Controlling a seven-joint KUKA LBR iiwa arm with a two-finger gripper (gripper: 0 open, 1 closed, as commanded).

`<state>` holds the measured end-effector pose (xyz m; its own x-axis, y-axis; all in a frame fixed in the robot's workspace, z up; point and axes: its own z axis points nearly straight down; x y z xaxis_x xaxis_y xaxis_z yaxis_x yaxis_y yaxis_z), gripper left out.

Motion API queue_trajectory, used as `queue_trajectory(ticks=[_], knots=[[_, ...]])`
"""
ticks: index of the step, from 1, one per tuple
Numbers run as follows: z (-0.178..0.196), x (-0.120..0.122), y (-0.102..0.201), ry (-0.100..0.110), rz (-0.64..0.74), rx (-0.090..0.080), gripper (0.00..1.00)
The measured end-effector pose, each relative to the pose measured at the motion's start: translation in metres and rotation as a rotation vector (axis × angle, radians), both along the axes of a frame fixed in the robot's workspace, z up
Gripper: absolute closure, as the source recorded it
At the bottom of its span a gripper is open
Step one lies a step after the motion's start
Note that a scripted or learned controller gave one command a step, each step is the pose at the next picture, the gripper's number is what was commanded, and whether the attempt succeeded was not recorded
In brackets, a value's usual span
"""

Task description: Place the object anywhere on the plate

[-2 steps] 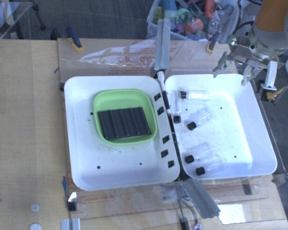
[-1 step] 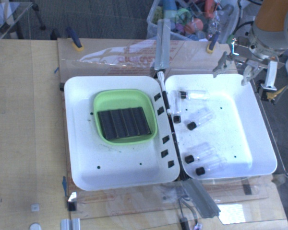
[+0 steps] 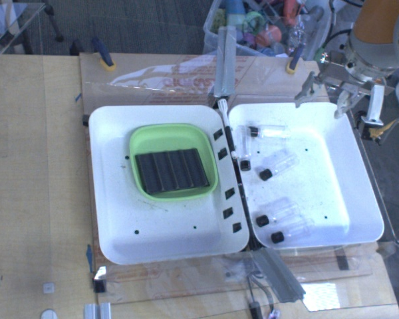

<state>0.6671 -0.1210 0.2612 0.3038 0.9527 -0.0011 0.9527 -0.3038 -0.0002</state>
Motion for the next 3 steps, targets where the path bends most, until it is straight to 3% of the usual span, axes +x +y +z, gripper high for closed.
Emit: queue_trajectory(ticks=[2,3], knots=[[0.000,0.000,0.000,0.000,0.000,0.000,0.00],[0.006,0.000,-0.055,-0.002,-0.072,-0.001,0.00]])
